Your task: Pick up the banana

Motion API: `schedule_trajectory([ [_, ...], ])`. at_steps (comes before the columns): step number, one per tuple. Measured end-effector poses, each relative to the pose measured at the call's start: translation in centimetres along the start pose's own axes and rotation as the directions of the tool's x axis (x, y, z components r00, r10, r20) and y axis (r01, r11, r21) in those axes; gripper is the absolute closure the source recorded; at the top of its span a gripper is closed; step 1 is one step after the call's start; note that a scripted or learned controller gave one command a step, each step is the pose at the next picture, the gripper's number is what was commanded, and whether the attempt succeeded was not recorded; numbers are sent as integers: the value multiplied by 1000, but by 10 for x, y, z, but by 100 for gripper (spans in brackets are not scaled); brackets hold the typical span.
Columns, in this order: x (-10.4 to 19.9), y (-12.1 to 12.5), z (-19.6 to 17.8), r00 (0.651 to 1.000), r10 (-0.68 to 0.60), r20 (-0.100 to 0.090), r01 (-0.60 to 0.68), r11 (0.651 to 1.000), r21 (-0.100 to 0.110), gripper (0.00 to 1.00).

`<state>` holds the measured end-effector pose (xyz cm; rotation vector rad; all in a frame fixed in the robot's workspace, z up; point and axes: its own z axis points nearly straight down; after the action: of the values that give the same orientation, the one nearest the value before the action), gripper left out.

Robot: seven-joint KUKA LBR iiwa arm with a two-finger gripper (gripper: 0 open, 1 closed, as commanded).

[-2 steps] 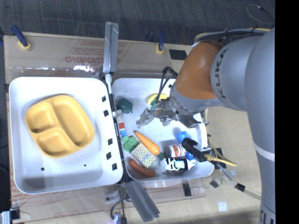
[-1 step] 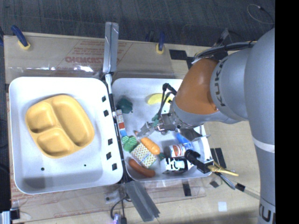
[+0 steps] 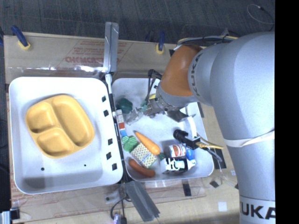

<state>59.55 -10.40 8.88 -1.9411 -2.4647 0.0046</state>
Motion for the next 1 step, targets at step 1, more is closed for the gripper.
schedule_trajectory([
  [1, -64, 46, 1, 982, 187, -3, -187, 982, 9, 0],
])
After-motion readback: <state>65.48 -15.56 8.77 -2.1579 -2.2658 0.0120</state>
